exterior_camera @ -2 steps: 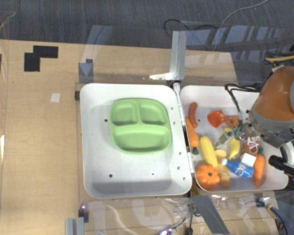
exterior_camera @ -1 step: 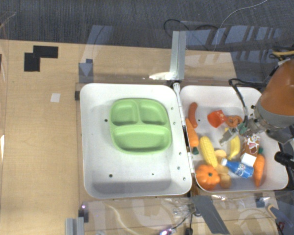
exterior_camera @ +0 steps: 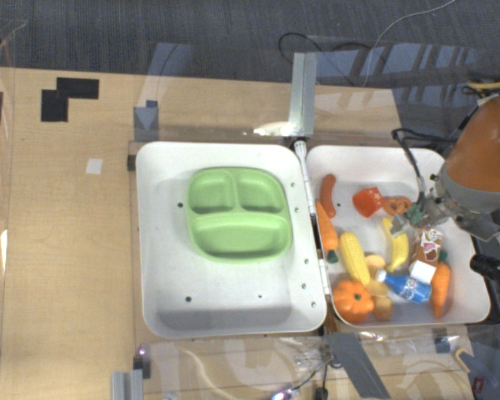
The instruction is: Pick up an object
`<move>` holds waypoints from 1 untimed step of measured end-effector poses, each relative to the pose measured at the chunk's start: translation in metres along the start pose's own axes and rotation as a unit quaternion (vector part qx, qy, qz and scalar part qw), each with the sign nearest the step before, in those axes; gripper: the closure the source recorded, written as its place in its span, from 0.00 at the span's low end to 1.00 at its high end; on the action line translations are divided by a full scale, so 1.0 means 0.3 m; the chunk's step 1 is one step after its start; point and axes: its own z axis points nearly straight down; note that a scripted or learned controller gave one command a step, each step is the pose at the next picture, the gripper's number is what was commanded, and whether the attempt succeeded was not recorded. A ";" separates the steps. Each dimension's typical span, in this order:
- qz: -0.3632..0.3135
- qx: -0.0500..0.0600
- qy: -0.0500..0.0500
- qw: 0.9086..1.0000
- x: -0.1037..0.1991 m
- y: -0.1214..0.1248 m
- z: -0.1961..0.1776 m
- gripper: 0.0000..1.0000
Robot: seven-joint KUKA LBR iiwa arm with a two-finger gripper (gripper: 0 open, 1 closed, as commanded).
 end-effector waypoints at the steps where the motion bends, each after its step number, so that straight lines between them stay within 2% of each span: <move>1: 0.085 0.003 0.001 0.996 0.019 0.062 -0.003 1.00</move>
